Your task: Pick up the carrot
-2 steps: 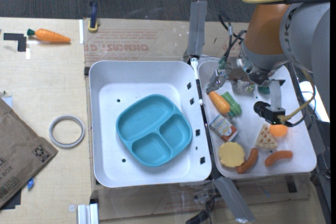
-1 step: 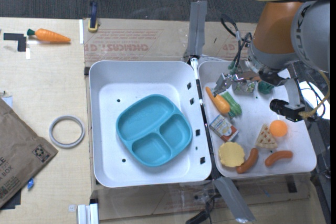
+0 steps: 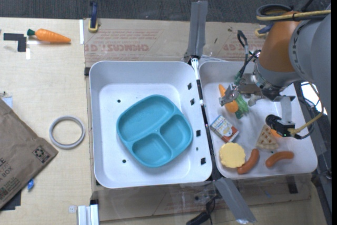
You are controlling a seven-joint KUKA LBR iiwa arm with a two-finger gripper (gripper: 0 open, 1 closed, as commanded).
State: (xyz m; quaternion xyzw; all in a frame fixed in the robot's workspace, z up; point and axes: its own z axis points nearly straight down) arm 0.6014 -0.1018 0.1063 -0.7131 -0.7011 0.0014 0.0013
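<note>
- The carrot (image 3: 230,103), orange with a green top, lay in the right bin (image 3: 308,166) near its left wall, its long axis roughly upright in the camera view.
- The gripper (image 3: 239,93) was directly over it, touching; whether the fingers were spread or pinching could not be told.
- A second carrot-like toy (image 3: 48,36) lay well apart on the tabletop (image 3: 42,87).

The bins (image 3: 100,113) look like smooth, faintly glossy white plastic. The tray (image 3: 154,130) is matt blue plastic. The bench (image 3: 42,76) looks like pale matt wood, with brown cardboard (image 3: 139,39) at 12 o'clock of the bins. The carrot (image 3: 231,105) looks like smooth orange plastic. The arm (image 3: 310,45) has a satin grey shell.
</note>
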